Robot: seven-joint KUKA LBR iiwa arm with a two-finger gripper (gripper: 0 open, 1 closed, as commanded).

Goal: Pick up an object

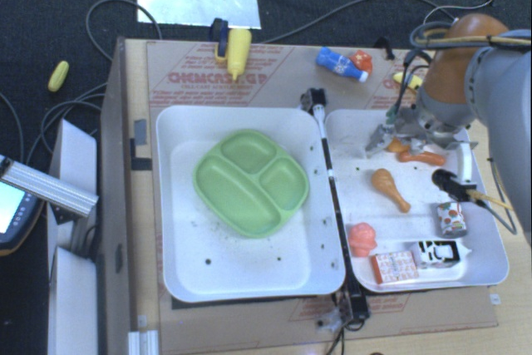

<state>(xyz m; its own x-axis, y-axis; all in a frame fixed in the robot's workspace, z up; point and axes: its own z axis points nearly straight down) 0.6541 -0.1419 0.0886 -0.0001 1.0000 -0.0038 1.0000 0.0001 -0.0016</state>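
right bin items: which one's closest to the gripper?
The orange carrot-like piece, lying right beside the gripper at the bin's top. The drumstick, pink lump and small can lie further down.

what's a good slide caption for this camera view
KUKA arm's hand low in the right bin near an orange carrot and drumstick; green divided plate in left bin.

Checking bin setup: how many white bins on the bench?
2. Left bin holds the green divided plate; right bin holds the small items, under the arm.
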